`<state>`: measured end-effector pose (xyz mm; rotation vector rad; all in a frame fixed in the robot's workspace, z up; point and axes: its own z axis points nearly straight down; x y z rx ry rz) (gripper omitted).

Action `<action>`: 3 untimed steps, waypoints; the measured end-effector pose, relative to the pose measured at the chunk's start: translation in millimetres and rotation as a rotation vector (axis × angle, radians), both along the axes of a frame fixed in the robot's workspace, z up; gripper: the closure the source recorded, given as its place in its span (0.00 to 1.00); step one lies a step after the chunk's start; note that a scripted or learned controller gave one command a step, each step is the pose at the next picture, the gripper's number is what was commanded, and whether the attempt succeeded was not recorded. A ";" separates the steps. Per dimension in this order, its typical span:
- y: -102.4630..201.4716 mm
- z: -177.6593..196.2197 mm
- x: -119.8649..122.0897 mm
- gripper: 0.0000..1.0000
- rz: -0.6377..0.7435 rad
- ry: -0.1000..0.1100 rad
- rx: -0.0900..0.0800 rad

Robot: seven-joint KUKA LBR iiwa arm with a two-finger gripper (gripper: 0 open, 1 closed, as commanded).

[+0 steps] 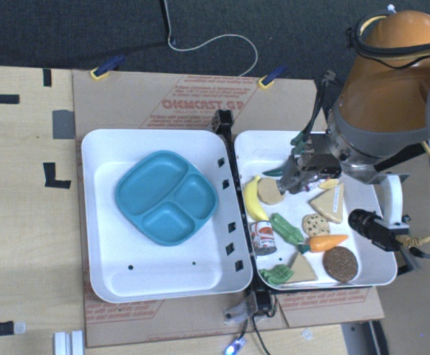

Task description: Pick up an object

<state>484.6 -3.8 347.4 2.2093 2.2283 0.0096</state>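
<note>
- Where the bench begins on the left, black angular marks sit on the bare wood, and a cardboard sheet (200,98) under both bins carries red printing, upside down and too faint to read.
- Left bin (100,220): it holds one blue divided plate (167,196) set toward its upper middle; white floor lies open along the lower edge and down the left side.
- Between the bins runs a black clip strip, the two rims touching there.
- Right bin (381,276): crowded with toy food. A banana (254,200) lies by the left wall, a small can (264,237) with a red label below it, its writing unreadable; a green pepper (287,228), a cookie (315,224), a carrot (326,242), a cheese wedge (330,204), a brown round patty (341,263) and a green leafy piece (277,274) fill the rest. Only the upper left corner is bare.
- Gripper (292,176): low over the right bin's upper part, just above a tan disc (271,192); whether its fingers are apart or closed, I cannot tell.
</note>
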 end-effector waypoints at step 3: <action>101.1 115.3 -1.4 1.00 0.002 -0.001 0.002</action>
